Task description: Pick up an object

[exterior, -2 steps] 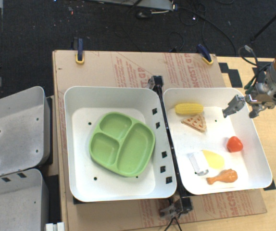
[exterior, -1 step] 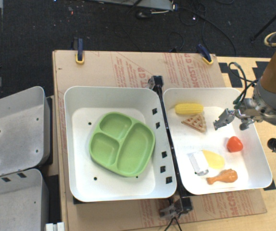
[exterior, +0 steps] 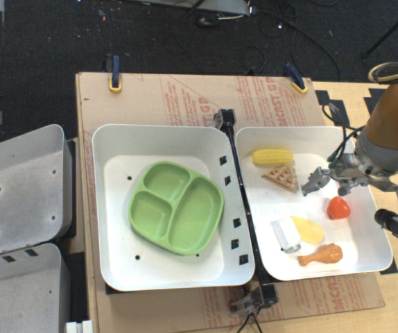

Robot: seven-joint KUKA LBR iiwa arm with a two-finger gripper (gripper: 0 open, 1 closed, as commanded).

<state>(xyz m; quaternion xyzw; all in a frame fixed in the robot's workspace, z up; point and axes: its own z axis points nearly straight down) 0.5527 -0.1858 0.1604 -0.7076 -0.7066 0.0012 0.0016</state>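
Tomato (exterior: 338,208) lies in right bin (exterior: 372,255), just below the claw (exterior: 316,183); claw released, grasping nothing.

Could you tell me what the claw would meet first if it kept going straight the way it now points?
Probably the waffle piece: the claw points toward the view's left, just right of it. Its height above the bin floor is unclear, so it might pass over.

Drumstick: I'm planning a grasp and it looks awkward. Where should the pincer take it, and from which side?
Probably the narrow bone end of the drumstick, from above, pincer closing across it. It lies flat, thin end toward the left by the yellow piece; the bulb looks too wide.
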